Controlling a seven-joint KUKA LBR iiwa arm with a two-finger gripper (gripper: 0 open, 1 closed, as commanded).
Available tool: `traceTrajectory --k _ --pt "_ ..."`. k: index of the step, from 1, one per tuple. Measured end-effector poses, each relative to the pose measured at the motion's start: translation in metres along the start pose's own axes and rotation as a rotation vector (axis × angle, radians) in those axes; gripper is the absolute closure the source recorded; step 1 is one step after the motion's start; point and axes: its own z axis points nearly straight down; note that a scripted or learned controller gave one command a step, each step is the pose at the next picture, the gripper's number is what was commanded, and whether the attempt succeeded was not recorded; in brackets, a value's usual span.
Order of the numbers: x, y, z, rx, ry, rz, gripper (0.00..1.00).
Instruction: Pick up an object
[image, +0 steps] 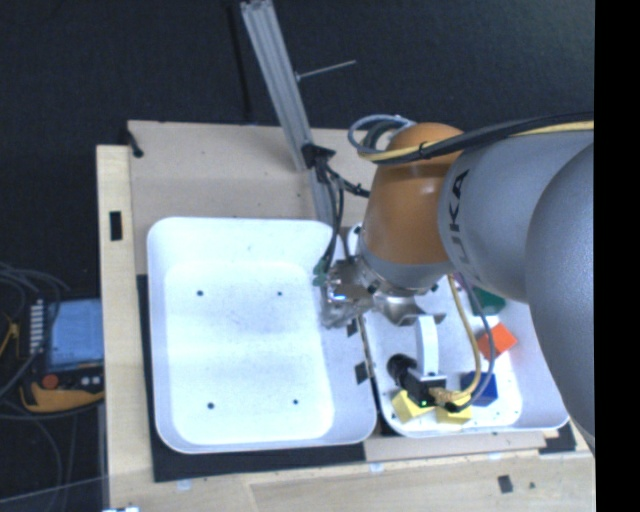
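Jaws' state cannot be told; the yellow object (412, 407) in the right bin (535, 420) looks light and rigid, best gripped across its narrow sides.

One fixed camera looks down aslant on both bins (240, 330) from above.

We see a thick grey arm (520, 215) bearing dark lettering, a rounded orange band (410, 195) above the wrist, and thin yellow and blue cables (476, 345) trailing beneath it.
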Motion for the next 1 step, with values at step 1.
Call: traceTrajectory --k 1 --pt "-0.0025 0.0007 -0.0002 -0.002 0.0 0.006 0.0"
